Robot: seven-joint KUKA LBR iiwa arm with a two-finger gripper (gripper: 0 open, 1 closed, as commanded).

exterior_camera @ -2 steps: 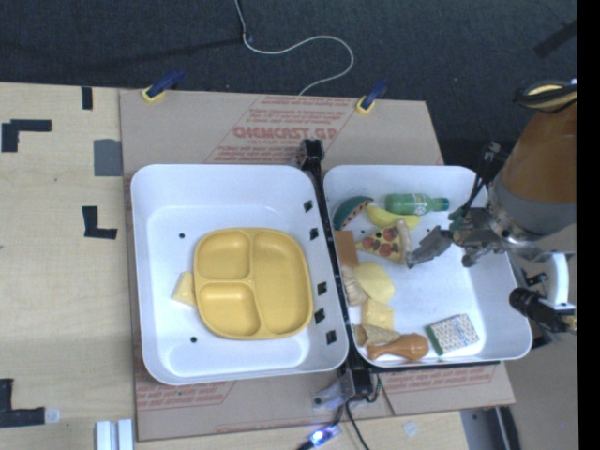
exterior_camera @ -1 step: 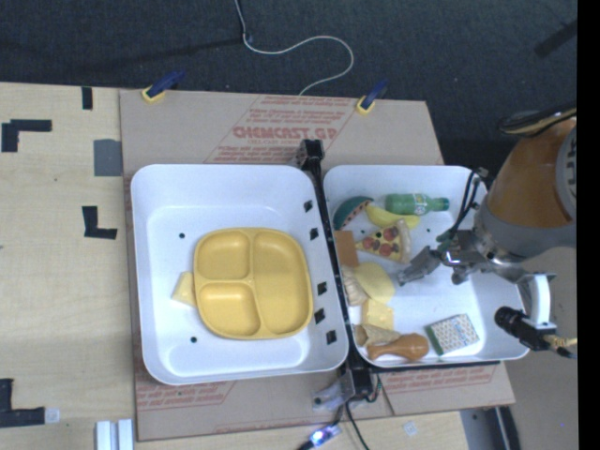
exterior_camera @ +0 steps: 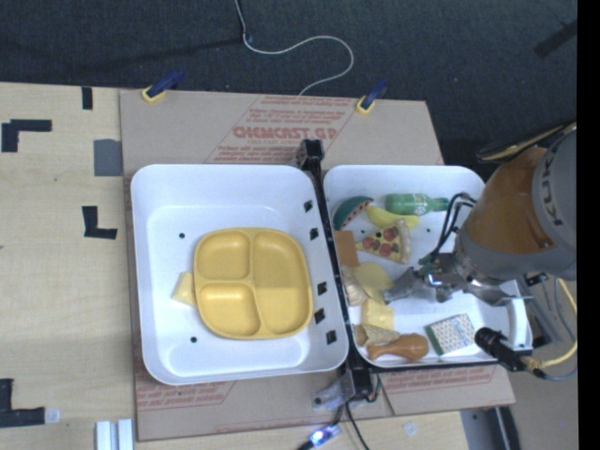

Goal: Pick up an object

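Two white bins (exterior_camera: pixel 155 214) are seen side by side on a cardboard sheet (exterior_camera: pixel 281 129) clipped to the bench (exterior_camera: pixel 56 251), with a white cable (exterior_camera: pixel 291 45) looped across the dark floor (exterior_camera: pixel 112 17) beyond.

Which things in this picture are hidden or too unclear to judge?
- Tool: its tip is small and blurred in the camera view; open or shut cannot be told.
- Pale piece in the left bin: the yellow plate partly covers it.
- Right bin: the arm hides its right side.
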